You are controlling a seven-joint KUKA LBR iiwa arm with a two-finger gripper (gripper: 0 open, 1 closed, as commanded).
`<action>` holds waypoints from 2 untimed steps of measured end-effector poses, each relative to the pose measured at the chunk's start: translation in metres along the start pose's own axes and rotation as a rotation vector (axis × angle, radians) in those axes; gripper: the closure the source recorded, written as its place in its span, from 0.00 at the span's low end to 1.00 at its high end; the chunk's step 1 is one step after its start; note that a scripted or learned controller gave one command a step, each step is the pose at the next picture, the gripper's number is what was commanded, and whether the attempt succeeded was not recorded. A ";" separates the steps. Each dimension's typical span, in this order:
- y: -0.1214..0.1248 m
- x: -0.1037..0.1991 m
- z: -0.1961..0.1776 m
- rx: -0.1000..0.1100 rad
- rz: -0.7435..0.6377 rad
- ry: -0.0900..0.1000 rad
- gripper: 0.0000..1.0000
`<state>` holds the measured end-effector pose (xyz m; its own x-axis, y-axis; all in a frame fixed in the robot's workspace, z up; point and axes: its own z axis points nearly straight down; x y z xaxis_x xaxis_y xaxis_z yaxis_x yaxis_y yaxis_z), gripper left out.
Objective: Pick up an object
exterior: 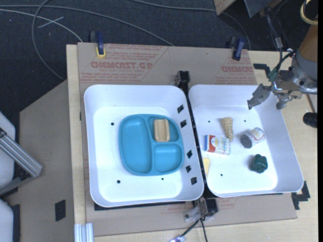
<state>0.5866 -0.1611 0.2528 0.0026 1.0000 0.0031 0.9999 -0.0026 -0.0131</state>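
Note:
The right bin (282, 135) holds several small objects: a tan cone (227, 127), a white, red and blue packet (217, 144), a small can on its side (252, 137), a dark green lump (259, 163) and a yellow piece (206, 165) by the left wall. My gripper (270, 100) hovers over the bin's far right corner, above and to the right of the can. Its fingers (256, 98) are spread open with nothing between them.
In the left bin (96, 135) lies a blue divided tray (136, 145) with a tan block (161, 130) in its upper right compartment. Black clips (183, 116) line the seam between the bins. Blue clamps (100, 46) hold the cardboard base at the back.

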 end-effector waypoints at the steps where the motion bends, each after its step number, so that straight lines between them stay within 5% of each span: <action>1: 0.002 0.000 -0.007 -0.012 -0.003 -0.003 0.00; 2: 0.004 -0.008 0.051 -0.006 -0.002 -0.001 0.00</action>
<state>0.5901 -0.1691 0.2014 0.0008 1.0000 0.0020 1.0000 -0.0008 -0.0068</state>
